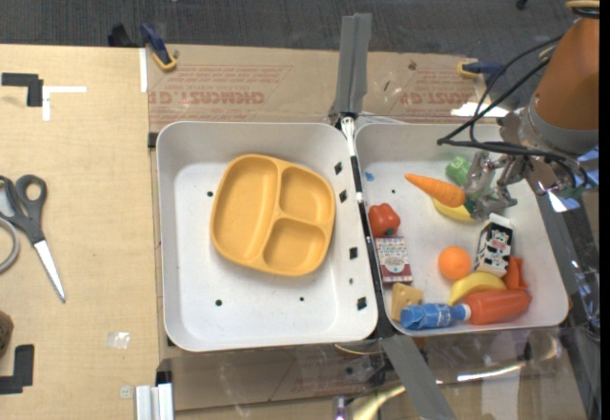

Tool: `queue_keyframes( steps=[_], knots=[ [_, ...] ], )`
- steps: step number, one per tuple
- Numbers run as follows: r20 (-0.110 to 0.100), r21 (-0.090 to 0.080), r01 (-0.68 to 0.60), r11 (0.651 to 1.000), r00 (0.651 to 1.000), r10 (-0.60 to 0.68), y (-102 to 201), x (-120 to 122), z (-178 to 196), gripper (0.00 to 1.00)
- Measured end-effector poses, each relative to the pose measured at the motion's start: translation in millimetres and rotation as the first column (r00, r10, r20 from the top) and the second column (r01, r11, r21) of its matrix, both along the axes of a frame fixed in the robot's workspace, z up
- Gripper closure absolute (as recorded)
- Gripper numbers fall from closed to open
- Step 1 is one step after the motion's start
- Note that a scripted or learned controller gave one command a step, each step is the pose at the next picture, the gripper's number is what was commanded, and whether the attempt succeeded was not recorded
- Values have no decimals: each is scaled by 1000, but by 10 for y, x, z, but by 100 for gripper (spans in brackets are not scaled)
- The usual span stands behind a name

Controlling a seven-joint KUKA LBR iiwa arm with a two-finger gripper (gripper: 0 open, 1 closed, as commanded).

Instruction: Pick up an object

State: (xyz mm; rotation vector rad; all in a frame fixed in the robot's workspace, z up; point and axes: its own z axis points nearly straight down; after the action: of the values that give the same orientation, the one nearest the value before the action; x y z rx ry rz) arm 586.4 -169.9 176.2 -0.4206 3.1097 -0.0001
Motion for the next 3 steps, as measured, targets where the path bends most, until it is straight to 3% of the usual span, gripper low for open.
queue_keyframes(
  steps=[1, 2, 3],
  knots=[
    [9, 2, 368, 930, 930, -368, -490, 111, -730, 100],
    [2, 2, 368, 930, 930, -368, -481, 90, -773, 0],
    [0, 2, 330, 944, 944, -330, 205, 354, -842, 0]
  ],
)
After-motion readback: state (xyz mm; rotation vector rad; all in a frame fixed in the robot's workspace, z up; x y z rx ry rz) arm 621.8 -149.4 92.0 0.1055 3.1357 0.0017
